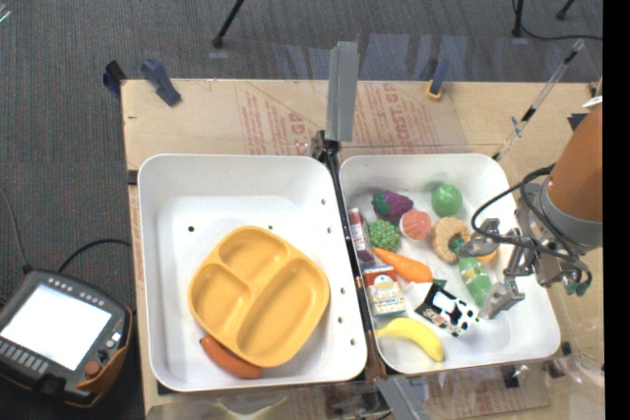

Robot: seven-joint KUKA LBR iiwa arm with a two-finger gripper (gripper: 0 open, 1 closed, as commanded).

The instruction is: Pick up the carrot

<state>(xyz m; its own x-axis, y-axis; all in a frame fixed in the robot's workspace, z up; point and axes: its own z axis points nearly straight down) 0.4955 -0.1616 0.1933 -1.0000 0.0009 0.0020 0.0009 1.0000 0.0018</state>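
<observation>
Two white bins sit side by side; the carrot (403, 264) lies in the right bin (492, 170), between broccoli (384, 235) and a small carton (386, 295). Nearby hangs the gripper (512, 287), fingers spread, holding nothing.

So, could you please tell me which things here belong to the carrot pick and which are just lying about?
Job:
carrot
gripper
right bin

Lying about:
banana
yellow plate
sausage
grapes
broccoli
green ball

Yellow plate (259, 295) left bin (157, 211); banana (413, 337) right.
</observation>
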